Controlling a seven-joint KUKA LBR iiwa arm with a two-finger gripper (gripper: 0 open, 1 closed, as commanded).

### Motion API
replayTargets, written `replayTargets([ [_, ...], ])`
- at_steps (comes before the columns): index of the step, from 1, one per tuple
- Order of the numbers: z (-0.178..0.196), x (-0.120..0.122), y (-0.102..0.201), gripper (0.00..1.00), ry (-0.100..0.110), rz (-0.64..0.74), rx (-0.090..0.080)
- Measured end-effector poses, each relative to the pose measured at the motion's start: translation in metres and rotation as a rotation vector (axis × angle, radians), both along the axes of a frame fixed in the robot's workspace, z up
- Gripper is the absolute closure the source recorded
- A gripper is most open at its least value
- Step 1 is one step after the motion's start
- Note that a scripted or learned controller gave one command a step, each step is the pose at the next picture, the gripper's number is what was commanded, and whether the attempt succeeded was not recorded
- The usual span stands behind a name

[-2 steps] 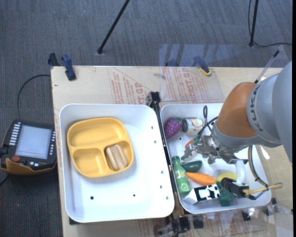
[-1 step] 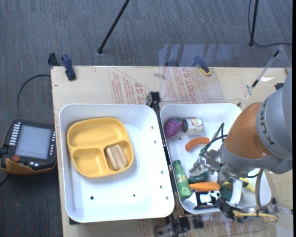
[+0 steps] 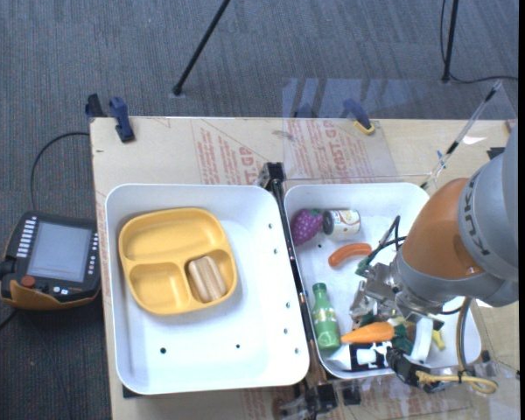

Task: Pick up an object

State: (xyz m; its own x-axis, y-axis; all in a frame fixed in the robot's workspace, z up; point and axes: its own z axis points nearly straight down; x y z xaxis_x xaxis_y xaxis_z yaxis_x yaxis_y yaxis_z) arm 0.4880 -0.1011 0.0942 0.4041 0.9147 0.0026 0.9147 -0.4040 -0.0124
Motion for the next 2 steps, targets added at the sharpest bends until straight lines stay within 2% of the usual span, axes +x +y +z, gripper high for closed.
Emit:
replayTargets([
  [1, 0.092, -0.008, 0.075, 1.00, -0.001, -0.300, -0.006],
  [2, 0.144, 0.024, 0.130, 1.00, -0.005, -0.233, -0.005],
])
